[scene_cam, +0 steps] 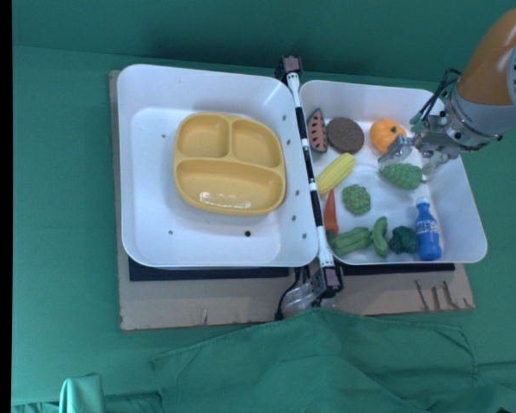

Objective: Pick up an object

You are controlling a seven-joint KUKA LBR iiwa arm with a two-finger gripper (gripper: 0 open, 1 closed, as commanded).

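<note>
- Two-finger metal gripper (410,151): poised over the upper right of the right-hand shallow white plastic bin (471,222); jaws spread apart with nothing between them.
- Candidate objects nearest the jaws: a bumpy light-green toy vegetable (402,175) just below, at 6 o'clock; a round orange toy pumpkin (386,133) just beside, at 10 o'clock.
- Farther out: a blue toy bottle with white cap (426,228) at 5 o'clock; a round green toy sprout (356,199) at 8 o'clock; a yellow toy corn cob (335,173) and a brown round toy patty (345,133) toward 9 o'clock.
- Along the bin's near edge: a dark green toy broccoli (403,239), green toy pods (353,240) and an orange toy carrot (330,212).
- Left-hand white bin (146,231): carries a yellow three-compartment plastic tray (230,163).
- Progress: every object lies in the bin; judged an approach stage, with descent, closing and lift remaining.
</note>
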